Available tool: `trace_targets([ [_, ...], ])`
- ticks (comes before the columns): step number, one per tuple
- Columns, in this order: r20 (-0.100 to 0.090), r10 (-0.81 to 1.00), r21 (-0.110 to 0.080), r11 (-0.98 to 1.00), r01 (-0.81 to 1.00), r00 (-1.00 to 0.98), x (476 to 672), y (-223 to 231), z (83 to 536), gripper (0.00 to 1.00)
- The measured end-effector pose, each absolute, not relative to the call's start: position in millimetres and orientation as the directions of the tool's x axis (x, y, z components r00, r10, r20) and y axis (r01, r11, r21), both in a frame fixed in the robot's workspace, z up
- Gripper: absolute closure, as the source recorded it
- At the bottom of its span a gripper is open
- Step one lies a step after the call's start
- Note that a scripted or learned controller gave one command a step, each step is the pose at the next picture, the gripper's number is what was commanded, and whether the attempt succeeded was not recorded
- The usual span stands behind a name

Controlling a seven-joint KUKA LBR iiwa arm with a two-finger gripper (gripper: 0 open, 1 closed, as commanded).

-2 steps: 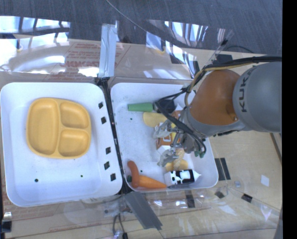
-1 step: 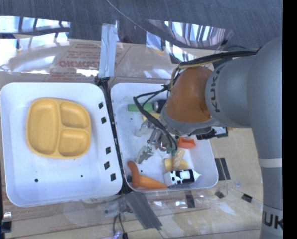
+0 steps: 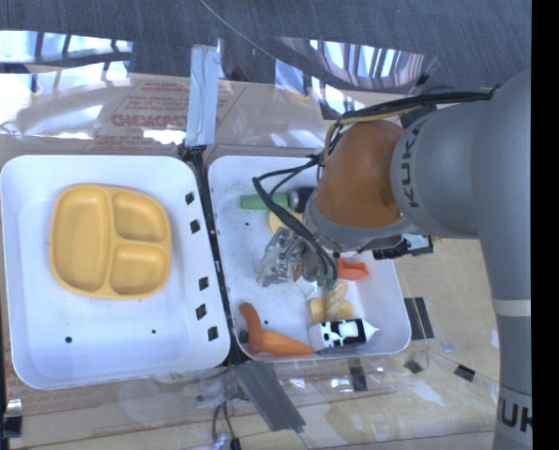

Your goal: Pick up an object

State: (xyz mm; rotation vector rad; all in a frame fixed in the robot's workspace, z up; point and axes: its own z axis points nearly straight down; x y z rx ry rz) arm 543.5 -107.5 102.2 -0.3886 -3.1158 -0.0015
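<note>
You're looking down on two white bins side by side, and your arm (image 3: 430, 172) comes in from the right with its orange band over the right bin (image 3: 225, 251). The gripper (image 3: 284, 256) is low inside that bin, near its middle, and whether it is open, closed or holding anything cannot be told from up here. Close by you have an orange carrot (image 3: 278, 343) at the near wall, a reddish sausage (image 3: 250, 319) touching it, a black-and-white cow toy (image 3: 340, 334) beside them, and a green piece (image 3: 256, 202) toward the far side. Over in the left bin (image 3: 36, 345) lies a yellow divided plate (image 3: 111, 240).
</note>
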Motion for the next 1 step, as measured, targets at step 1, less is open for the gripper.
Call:
trace_targets([
  [1,-0.011,0.363,0.004,0.932,0.363,-0.932,575.2,-59.1,239.2,1.0],
])
